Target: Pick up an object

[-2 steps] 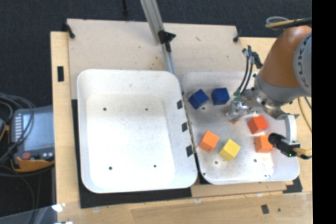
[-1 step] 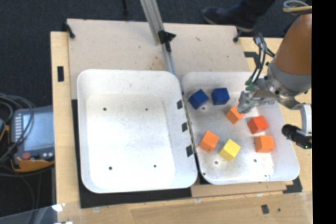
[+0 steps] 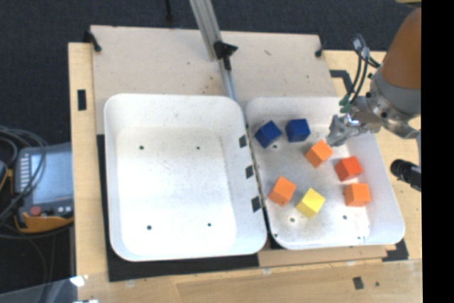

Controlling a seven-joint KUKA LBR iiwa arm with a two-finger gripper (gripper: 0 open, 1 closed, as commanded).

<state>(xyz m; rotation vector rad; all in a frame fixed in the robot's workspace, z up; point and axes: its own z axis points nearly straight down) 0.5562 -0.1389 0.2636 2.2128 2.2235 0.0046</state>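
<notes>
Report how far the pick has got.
Done: the gripper is over the right bin, just above and right of an orange cube. In hand: nothing visibly held; that cube lies on the bin floor. Left: grasping and lifting one; two blue cubes, the yellow cube and the other orange ones also lie loose.

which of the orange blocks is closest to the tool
The orange block just below-left of the tool, at the top of the orange group in the right bin. The other three orange blocks sit farther down the bin.
</notes>
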